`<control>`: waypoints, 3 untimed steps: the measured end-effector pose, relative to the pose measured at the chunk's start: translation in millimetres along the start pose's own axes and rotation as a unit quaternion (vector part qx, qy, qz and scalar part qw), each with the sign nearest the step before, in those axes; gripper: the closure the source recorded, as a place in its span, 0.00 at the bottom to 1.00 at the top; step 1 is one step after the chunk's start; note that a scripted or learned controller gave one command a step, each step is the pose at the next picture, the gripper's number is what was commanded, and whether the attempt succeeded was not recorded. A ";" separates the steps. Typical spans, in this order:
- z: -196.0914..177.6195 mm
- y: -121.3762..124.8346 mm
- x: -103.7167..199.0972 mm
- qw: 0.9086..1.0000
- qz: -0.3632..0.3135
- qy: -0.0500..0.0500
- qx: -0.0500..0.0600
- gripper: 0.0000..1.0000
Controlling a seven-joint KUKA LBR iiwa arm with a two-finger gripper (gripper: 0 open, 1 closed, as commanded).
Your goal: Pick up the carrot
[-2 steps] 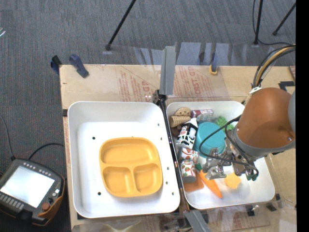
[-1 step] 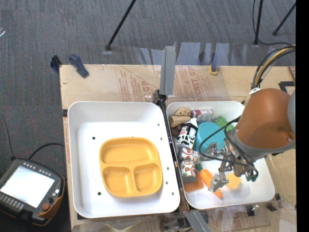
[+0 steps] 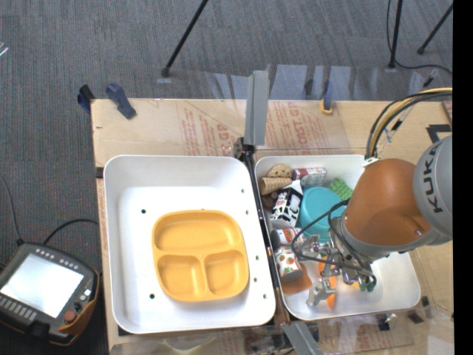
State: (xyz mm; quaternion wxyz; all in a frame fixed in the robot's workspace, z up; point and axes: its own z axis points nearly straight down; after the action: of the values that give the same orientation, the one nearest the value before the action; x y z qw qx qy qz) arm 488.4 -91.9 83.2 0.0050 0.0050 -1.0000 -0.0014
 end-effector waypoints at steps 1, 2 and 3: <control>-12.3 1.4 -2.7 1.000 -0.004 -0.003 0.000 1.00; -12.0 1.7 -2.5 1.000 -0.004 -0.003 0.000 0.00; -21.2 3.0 -3.0 1.000 -0.007 -0.003 0.000 1.00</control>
State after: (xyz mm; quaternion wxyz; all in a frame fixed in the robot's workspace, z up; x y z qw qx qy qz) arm 491.6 -89.0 104.4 0.0019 0.0122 -0.9999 -0.0014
